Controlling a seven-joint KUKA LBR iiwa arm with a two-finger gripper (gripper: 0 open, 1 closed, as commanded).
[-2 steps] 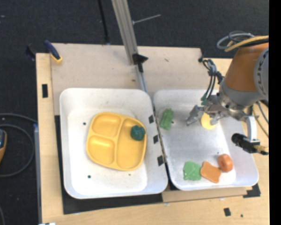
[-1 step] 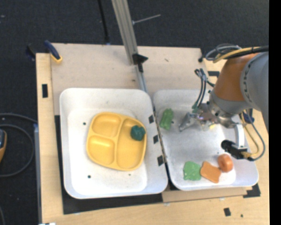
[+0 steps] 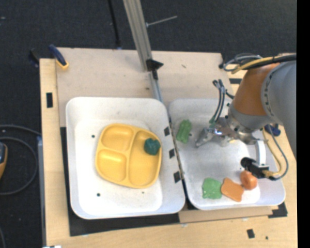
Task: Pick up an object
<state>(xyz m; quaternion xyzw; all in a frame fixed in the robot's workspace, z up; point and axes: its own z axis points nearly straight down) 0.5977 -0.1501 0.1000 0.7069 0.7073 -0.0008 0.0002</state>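
Observation:
My gripper hangs low over the upper middle of the right bin, just right of a light green piece lying by that bin's left wall. Nothing shows in its grasp. Along the right bin's front lie a green block, an orange wedge and a smaller orange-red piece. In the left bin a yellow divided plate carries a dark green lump at its right side.
The grey arm with its orange band and dangling cables covers the right bin's far right part. A metal rail slants down to the gap between the bins. White bin floor shows between the gripper and the front pieces.

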